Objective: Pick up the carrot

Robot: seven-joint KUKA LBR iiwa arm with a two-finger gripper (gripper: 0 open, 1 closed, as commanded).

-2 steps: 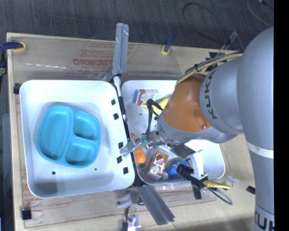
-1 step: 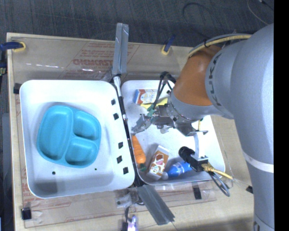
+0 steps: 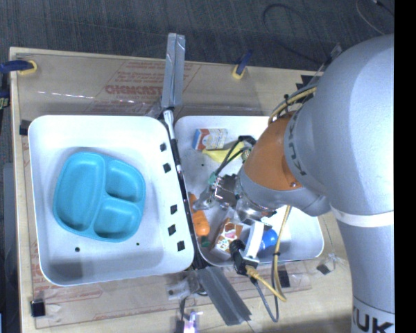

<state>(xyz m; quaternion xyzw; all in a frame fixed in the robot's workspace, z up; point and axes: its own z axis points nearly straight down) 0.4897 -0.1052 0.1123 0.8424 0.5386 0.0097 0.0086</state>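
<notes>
Reaches in from the right, the grey arm (image 3: 360, 137) bent down over the right bin (image 3: 312, 245), orange band (image 3: 270, 161) just above the wrist. Gripper (image 3: 225, 193) low inside the bin, near its left wall; cannot tell how the fingers stand, since wrist and cables cover them.

Carrot (image 3: 200, 223) lying at the left edge of the right bin, just beside the wall between the two bins, below and slightly left of the gripper. Seems apart from the gripper, not held. Long axis roughly up and down in the view, orange body short; which end is the tip, cannot tell.

Around it: a small carton (image 3: 211, 139) at the top of the bin, a printed packet (image 3: 227, 238) just right of the carrot, a blue ball (image 3: 267, 239) further right. Yellow cable (image 3: 281, 255) hanging across the bin. In the left bin (image 3: 55, 255), a blue tray (image 3: 100, 196) with three compartments, well apart from the carrot. Both bins on the wooden surface (image 3: 90, 82).
</notes>
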